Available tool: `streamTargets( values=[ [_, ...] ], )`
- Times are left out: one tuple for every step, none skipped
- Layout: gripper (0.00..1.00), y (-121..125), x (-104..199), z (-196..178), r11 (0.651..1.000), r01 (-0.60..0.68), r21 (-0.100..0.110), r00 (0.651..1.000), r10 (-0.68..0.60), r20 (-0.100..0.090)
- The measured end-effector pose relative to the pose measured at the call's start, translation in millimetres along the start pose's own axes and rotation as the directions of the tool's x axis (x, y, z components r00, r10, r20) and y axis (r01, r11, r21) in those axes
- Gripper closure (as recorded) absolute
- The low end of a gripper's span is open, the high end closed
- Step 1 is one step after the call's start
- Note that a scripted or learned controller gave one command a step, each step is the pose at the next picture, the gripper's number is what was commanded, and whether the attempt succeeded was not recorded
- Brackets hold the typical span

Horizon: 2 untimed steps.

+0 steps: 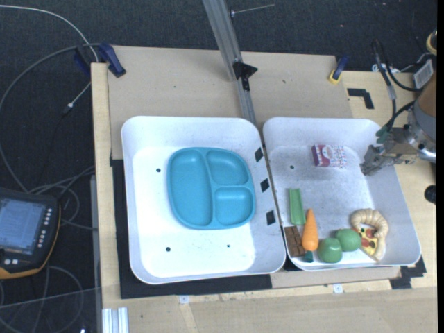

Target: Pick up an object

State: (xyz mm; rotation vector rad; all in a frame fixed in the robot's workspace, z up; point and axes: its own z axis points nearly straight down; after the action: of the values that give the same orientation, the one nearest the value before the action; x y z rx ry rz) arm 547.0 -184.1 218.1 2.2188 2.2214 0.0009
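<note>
My gripper [372,161] hangs over the right edge of the right bin [347,127], its fingers pointing left and down with nothing seen between them. A small pink and white carton [328,156] lies just left of it in the bin's upper part. Along the bin's front lie a green stick [296,206], an orange carrot [310,229], a brown bar [293,240], two green round pieces [338,245] and a tan pretzel-like toy [368,225].
The left bin [139,186] holds a blue divided plate [210,187]. A metal pole [223,26] rises at the back between the bins. Cables and a teach pendant [24,229] lie off the bench on the left.
</note>
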Motion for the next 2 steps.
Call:
streamTargets(
  values=[
    [1.0, 13, 50, -14, 1.0, 0.006, -0.002, 1.0, -0.006, -0.002],
    [1.0, 28, 106, -4, 1.0, 0.006, 0.002, 1.0, -0.006, -0.004]
  ],
)
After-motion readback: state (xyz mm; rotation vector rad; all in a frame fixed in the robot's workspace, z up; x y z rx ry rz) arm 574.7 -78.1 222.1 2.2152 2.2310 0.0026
